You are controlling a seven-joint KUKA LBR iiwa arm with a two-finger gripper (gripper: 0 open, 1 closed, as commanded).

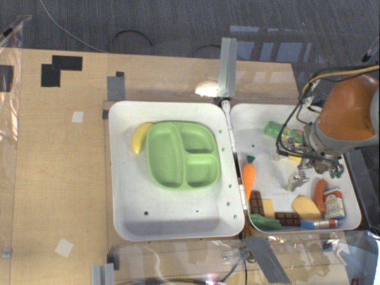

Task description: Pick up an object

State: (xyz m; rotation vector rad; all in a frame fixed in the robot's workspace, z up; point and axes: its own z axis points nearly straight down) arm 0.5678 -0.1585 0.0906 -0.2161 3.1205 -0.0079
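While the wooden bench (59, 177) spreads under everything, two shallow white bins sit side by side on it, touching along their inner edges. The left bin (127, 218) carries a green divided plate (181, 155) with three compartments, lying flat near its middle, and a yellow banana (140, 136) just beside the plate's upper left edge, partly tucked against it. The right bin (261, 114) holds the clutter of small toy foods. The grey arm with its orange band (350, 108) reaches in from the right and hangs over the right bin's upper right part, black cables looping around its wrist. Below the band the hand (298, 180) points down toward the bin floor, its metal tips over bare white bottom with nothing seen between them; whether those tips stand apart or together I cannot tell. A green packet (274, 128) lies near the bin's upper middle, partly behind the cables. An orange carrot (249, 180) with a green top lies upright along the bin's left wall. Along the lower edge sit a brown chocolate bar (256, 202), a dark green pod (265, 221), a yellow lemon-like piece (306, 206), a red sausage (321, 192), a small carton (334, 204) and a blue and red marker (318, 223), all close together.
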